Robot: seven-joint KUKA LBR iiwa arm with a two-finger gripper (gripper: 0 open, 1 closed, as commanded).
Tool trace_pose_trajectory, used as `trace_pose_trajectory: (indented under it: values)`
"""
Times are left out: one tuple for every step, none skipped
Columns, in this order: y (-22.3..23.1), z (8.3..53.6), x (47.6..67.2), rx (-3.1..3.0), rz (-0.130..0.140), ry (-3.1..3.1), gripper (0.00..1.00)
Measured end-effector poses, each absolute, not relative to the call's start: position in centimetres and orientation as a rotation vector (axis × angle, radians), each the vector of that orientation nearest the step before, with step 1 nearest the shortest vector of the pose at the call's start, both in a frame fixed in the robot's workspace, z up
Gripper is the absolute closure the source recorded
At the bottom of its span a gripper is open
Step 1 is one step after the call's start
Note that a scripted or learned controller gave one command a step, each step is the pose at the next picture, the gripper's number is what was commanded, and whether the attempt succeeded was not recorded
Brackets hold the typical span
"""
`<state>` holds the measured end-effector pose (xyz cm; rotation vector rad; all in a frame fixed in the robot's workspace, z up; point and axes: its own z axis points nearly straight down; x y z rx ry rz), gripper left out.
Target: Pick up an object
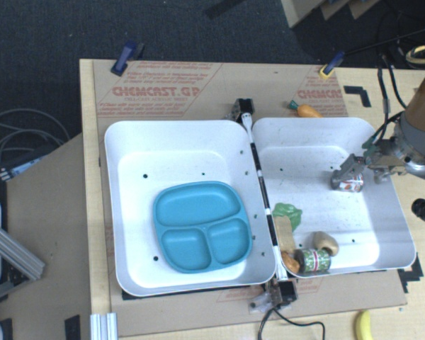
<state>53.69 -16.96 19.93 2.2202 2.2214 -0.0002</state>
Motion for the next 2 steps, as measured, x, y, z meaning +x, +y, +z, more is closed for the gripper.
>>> trace_pose_trajectory:
  values:
    - [-13.5, 10.9, 47.8, 2.223, -0.002, 2.223, 0.00]
    - [-19.4, 13.1, 51.0, 2.221, 0.000, 2.218, 0.00]
